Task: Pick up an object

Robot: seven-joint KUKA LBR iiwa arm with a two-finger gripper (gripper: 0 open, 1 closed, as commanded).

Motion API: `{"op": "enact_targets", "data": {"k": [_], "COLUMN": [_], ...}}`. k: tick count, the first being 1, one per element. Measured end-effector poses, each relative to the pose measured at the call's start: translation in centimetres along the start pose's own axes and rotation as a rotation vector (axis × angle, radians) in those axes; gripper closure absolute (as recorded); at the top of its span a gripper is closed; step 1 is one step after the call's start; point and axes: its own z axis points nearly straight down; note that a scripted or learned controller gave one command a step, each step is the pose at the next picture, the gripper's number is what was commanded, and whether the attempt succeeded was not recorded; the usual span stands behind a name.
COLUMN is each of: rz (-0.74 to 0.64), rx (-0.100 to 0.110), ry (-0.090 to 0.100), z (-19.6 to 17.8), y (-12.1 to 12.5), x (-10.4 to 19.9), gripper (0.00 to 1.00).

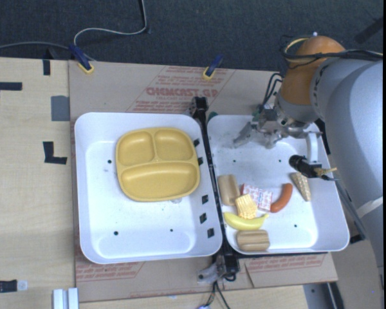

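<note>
Hovering over the upper part of the right bin (321, 230), the jaws look spread apart with bare white floor showing between them, and they have hold of nothing. The grey arm (347, 108) reaches in from the right of the frame, and the jaws sit over a patch where nothing lies, so a grasp here would likely close on air. Everything worth picking up is bunched in the lower half of that bin. A bread roll (228, 188) lies by the divider, with a yellow waffle piece (246, 205) resting on a pink packet (257, 195) beside it. A sausage (282, 198) and an ice cream cone (302, 185) lie further right, a banana (243, 222) curves below them, and a second roll (253, 240) sits near the bottom rim. The waffle, packet and banana touch, which crowds any approach there. The sausage and cone lie freer, judged the easier targets. In the left bin (93, 192) rests a yellow divided plate (158, 163), well apart from the jaws. Both bins sit on a cardboard sheet (148, 92) clamped to the table.
</note>
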Motion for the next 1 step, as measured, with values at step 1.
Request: {"op": "enact_targets", "data": {"k": [1], "rz": [0.001], "rx": [0.003], "ry": [0.002], "z": [0.09], "y": [-0.07], "x": [4.68], "gripper": [0.00]}}
